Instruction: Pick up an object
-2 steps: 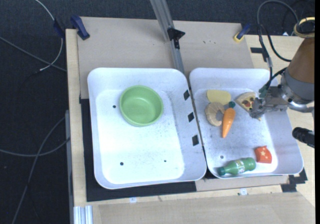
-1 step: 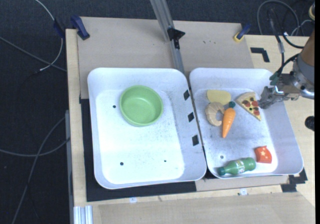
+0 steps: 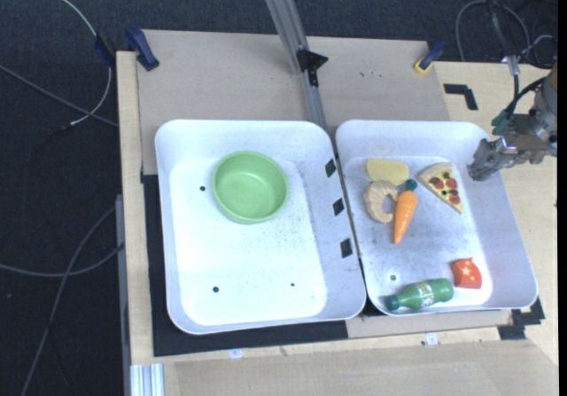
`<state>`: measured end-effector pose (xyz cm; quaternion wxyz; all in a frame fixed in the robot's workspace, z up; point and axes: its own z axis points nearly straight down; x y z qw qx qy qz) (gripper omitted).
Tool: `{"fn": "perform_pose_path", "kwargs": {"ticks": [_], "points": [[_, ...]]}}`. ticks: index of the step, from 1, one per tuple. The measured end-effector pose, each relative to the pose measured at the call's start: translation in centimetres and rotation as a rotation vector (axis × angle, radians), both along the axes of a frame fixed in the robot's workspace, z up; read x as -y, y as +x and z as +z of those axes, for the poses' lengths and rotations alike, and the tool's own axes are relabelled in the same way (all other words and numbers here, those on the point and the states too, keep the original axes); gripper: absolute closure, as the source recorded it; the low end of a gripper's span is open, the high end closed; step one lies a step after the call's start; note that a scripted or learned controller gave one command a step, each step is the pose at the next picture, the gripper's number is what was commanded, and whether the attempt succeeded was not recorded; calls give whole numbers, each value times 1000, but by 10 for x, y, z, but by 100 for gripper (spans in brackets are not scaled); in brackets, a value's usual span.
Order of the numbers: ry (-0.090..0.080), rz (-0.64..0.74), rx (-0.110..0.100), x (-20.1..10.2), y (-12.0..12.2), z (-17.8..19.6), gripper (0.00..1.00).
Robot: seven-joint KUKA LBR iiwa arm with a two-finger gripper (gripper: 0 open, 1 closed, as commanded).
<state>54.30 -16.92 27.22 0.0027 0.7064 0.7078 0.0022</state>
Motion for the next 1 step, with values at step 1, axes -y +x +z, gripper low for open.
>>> {"fn": "perform_pose_path", "kwargs": {"ticks": [1], "points": [[2, 5, -2, -54, 8, 5, 100]]}}
